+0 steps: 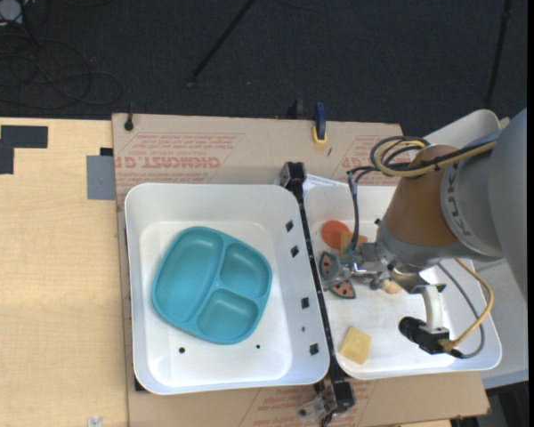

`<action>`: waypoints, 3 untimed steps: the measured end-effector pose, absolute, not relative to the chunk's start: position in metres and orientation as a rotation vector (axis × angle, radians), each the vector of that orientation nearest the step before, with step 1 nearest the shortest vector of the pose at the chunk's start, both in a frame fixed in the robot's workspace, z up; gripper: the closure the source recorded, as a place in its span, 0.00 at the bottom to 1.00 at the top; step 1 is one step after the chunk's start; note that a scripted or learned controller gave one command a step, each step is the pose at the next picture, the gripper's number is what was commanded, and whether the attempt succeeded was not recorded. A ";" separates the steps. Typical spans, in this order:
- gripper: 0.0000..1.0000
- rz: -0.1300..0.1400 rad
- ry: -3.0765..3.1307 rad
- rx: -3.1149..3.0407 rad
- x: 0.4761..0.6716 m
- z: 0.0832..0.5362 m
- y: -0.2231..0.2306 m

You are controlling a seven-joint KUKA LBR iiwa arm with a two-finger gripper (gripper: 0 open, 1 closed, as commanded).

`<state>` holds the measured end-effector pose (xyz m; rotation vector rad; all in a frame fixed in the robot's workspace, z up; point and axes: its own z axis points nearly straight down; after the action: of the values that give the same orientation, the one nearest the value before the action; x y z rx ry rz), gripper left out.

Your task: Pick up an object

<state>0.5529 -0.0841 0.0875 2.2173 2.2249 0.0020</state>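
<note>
The claw [343, 278] hangs low in the right bin [481, 350]; its state cannot be told. Just beside it lies a small round orange object [335, 232]; a pale yellow wedge [355, 345] sits nearer the front.

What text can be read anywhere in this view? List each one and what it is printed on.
Red printed lettering on the cardboard sheet behind the bins: upside down and too blurred to read with confidence.
Red lettering on the cardboard's front edge: too small and blurred to read.
The teal divided plate carries no text.
</note>
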 end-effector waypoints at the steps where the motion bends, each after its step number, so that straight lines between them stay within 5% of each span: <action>1: 0.00 -0.001 2.219 2.222 0.587 0.088 -0.115; 2: 1.00 -0.004 2.220 2.230 0.585 0.097 -0.115; 3: 1.00 0.011 2.226 2.211 0.610 0.194 -0.054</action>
<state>0.6096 -0.0538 0.1938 2.2108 2.2262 0.0114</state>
